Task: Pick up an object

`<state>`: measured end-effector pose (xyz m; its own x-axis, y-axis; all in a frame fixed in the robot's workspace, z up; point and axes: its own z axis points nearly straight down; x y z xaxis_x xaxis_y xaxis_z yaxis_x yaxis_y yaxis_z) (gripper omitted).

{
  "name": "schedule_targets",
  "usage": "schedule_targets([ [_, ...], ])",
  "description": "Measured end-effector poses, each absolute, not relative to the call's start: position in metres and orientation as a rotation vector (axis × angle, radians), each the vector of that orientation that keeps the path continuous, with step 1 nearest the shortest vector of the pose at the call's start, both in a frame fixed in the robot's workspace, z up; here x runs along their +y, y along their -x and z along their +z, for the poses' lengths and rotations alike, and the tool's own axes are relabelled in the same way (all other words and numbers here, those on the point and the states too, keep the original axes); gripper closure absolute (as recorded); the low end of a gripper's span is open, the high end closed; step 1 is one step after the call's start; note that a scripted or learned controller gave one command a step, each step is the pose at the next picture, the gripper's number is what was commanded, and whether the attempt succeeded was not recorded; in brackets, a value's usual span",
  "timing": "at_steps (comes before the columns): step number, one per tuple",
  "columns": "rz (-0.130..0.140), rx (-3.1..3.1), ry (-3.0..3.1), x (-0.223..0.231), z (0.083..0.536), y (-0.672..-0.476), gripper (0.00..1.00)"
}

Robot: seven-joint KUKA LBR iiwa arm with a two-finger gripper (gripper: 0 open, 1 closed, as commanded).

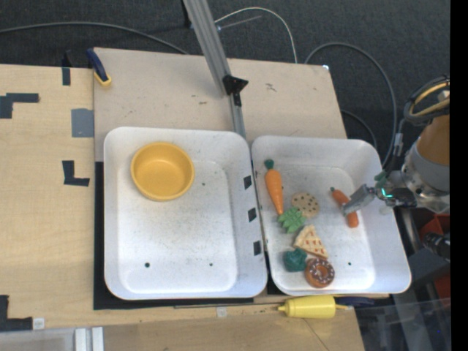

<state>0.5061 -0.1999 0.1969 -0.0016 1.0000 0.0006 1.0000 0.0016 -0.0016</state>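
The right bin (365,269) holds several toy foods. A long orange carrot (274,188) lies at its left, with a speckled cookie (305,204) and a green leafy piece (292,219) beside it. Nearer the front are a pizza slice (311,240), a teal piece (295,260) and a chocolate donut (319,272). A small orange-red piece (346,207) lies toward the right wall. My gripper (358,199) hangs right over this small piece, partly covering it. The arm's orange band (436,143) is at the right edge.
The left bin (175,247) holds a yellow bowl (162,170) at its back left. A yellow mustard bottle (311,308) lies on the bench in front of the right bin. A grey pole (212,42) slants in behind the bins.
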Motion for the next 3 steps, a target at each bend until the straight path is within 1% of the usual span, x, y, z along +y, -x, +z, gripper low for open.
schedule_targets([
  [1, 0.007, -2.218, 2.215, -0.198, 0.134, -0.510, 0.00],
  [2, 0.003, -2.223, 2.221, -0.199, 0.088, -0.511, 0.00],
  [3, 0.002, -2.224, 2.219, -0.198, 0.099, -0.511, 1.00],
])
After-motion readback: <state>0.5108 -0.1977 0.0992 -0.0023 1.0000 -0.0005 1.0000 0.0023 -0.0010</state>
